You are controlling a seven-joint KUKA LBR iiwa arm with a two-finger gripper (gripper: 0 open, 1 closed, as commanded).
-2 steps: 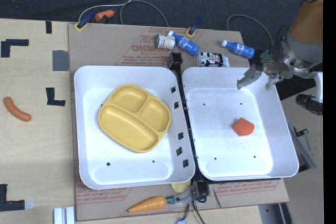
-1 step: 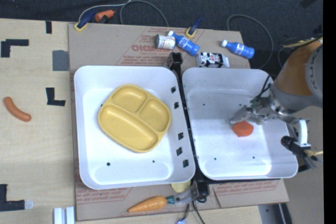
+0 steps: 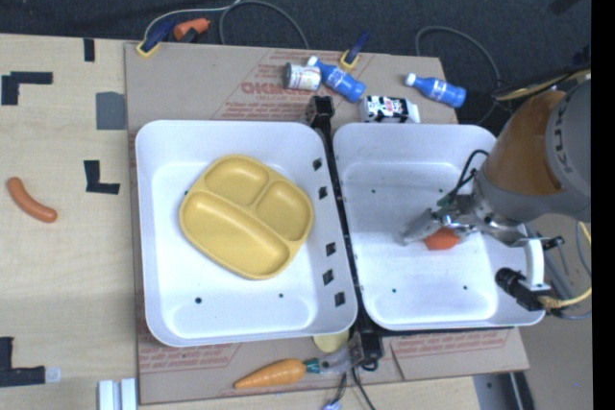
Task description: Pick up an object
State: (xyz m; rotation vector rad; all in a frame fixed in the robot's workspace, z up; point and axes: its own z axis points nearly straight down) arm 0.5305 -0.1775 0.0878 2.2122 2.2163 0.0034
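A small orange-red object [image 3: 444,243] lies on the floor of the right white bin [image 3: 384,158], right of the middle. My gripper [image 3: 428,229] reaches in from the right and is low over this object, its tip pointing left just past it. The object's upper edge is partly covered by the gripper. Behind it, the grey wrist and orange band [image 3: 524,154] hang over the bin's right rim.
The left bin [image 3: 163,149] holds a yellow divided plate [image 3: 247,215]. Behind the bins lie small bottles [image 3: 341,80], [image 3: 437,90] and a black-and-white carton [image 3: 389,108]. A carrot [image 3: 271,373] lies in front, a sausage [image 3: 31,200] at far left.
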